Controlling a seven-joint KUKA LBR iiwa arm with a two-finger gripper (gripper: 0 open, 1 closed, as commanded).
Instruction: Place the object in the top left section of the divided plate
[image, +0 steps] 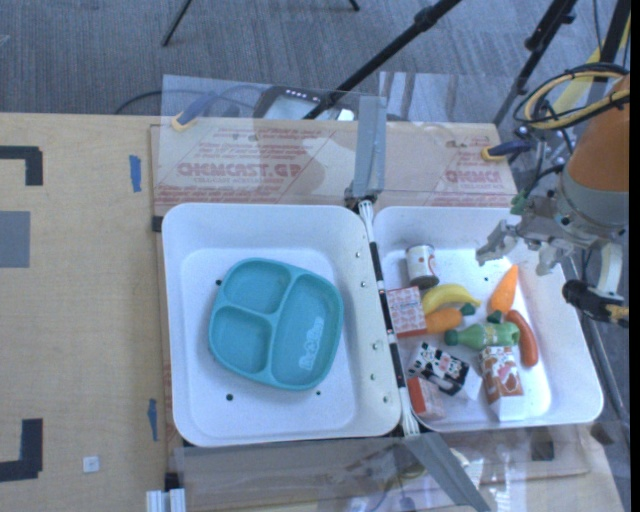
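The teal divided plate (275, 323) lies in the left bin (190, 240), with two small sections on its left and one large section on its right; nothing lies on it. My gripper (519, 256) hangs over the back right of the right bin (575, 400), its fingers (492, 248) spread open. Just below it lies an orange carrot (504, 289), whose upper tip comes up between the fingers. Nothing is held.
The right bin also holds a small can (422, 263), a banana (450, 296), a red and white box (406, 310), a green bottle (485, 335), a red sausage (526, 339), a cow-patterned box (440, 368) and a carton (500, 372). Cables hang at the back right.
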